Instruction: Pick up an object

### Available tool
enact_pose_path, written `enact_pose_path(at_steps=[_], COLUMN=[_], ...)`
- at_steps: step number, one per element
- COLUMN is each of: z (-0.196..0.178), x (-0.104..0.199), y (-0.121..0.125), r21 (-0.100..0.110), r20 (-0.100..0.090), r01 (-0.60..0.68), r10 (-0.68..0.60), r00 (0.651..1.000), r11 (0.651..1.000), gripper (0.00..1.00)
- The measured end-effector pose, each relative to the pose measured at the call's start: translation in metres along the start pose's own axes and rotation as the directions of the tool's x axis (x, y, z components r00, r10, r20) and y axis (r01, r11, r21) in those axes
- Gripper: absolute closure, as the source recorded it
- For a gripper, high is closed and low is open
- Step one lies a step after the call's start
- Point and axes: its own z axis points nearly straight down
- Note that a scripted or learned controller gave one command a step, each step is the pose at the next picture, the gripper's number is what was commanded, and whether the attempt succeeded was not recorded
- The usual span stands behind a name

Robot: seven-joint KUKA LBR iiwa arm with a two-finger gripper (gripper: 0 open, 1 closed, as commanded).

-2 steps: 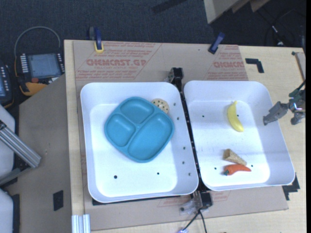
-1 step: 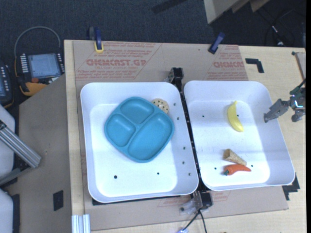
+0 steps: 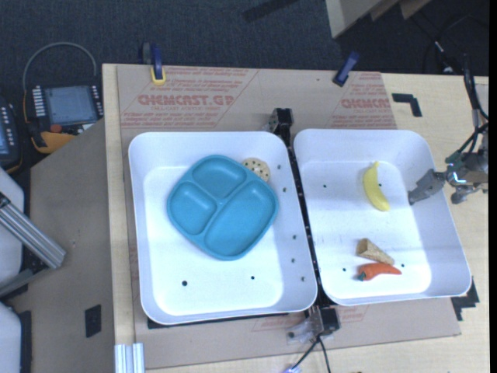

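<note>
Two bins lie below me. At the right bin's (image 3: 342,150) right rim I see the gripper (image 3: 435,185). The banana (image 3: 376,186) lies just left of it, untouched; a pepper (image 3: 378,271) lies nearer the front.

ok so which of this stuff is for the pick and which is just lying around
For the pick: gripper, banana, red pepper, tan wedge, blue divided plate, cookie.
Lying about: blue clamps, handheld controller.
</note>
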Motion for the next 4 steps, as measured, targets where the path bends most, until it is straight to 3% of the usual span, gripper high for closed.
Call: enact_pose_path(at_steps=[2, 3, 4], z=[0.104, 0.091, 0.05], x=[0.003, 0.002, 0.007], y=[0.001, 0.002, 0.003], r21=[0.0, -0.007, -0.008], r20=[-0.001, 0.003, 0.004], r01=[0.0, 0.0, 0.0], r10=[0.0, 0.0, 0.0], r00=[1.0, 1.0, 1.0], r11=[1.0, 1.0, 1.0], gripper=[0.0, 1.0, 1.0])
